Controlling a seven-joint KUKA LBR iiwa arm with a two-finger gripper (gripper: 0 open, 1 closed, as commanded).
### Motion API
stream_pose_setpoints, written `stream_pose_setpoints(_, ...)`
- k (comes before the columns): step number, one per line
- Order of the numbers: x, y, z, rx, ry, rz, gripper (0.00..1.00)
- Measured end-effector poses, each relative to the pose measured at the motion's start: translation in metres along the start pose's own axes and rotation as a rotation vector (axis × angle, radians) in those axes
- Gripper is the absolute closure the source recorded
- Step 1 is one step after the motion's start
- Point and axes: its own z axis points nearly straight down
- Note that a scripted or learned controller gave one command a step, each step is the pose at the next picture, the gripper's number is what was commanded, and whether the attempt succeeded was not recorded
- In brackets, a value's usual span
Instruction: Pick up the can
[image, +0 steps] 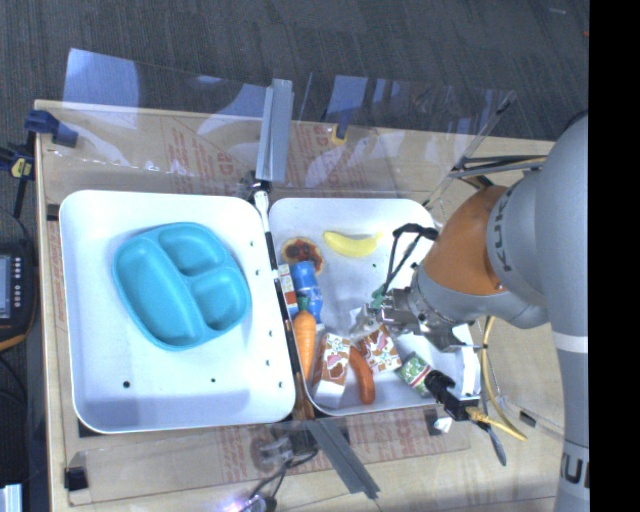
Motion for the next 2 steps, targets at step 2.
stream_pose_setpoints(2,0.069,0.022,-0.135,-0.002,0.002,0.341,1.00)
